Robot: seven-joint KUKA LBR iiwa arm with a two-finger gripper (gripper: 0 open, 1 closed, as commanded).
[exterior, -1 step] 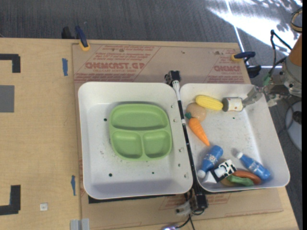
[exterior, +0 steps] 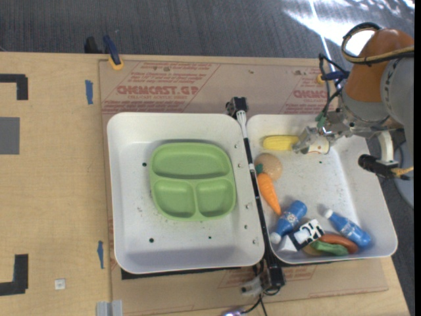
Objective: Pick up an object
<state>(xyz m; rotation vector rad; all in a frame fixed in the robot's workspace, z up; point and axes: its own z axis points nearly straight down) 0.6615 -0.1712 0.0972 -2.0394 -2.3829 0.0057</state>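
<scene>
Arm: the grey KUKA arm with its orange band reaches in from the right edge, over the far right corner of the right bin.
Gripper: the gripper sits low in the far part of the right bin, pointing toward the divider between the bins.
Gripper state: cannot tell how far it is spread, and nothing is seen held in it.
Yellow corn: the yellow corn lies on its side in the far left part of the right bin, just beside the gripper, on its left in the view.
Beige ball: the beige ball rests near the divider, just nearer the camera than the corn and near the gripper.
Carrot: the orange carrot lies slanted along the divider, its top touching the ball.
Near-corner items: a blue bottle, a second blue bottle, a black-and-white toy and a red-and-green piece cluster at the near edge, well apart from the gripper.
Left bin: the left bin holds a green divided plate lying flat in its middle.
</scene>
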